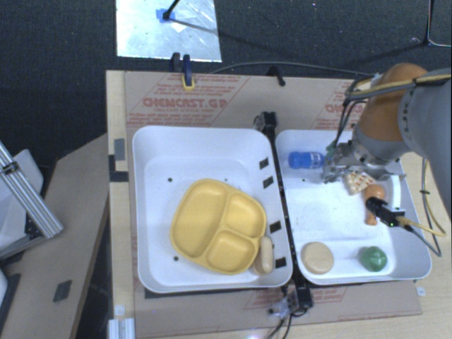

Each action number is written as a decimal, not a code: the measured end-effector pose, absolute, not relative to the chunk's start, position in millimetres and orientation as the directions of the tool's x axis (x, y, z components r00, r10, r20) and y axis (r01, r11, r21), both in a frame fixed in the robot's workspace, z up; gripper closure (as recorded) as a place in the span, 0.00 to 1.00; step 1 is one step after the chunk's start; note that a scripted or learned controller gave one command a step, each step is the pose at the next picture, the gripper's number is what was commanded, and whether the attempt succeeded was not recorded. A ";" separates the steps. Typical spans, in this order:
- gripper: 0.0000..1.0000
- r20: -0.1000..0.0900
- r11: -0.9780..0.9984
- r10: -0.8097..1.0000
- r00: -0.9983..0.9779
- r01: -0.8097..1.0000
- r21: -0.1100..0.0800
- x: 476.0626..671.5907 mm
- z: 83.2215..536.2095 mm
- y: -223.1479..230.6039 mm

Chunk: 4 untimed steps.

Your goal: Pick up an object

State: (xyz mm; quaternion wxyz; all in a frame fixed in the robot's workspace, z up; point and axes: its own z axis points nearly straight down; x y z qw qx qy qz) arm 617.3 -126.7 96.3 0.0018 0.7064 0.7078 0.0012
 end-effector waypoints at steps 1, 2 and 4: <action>1.00 -0.001 0.004 1.000 -0.004 1.000 0.006 619.8 141.4 -121.7; 1.00 -0.001 0.005 1.000 -0.005 1.000 0.009 623.1 205.7 -117.2; 1.00 0.001 0.008 1.000 -0.008 1.000 -0.001 602.0 228.1 -75.0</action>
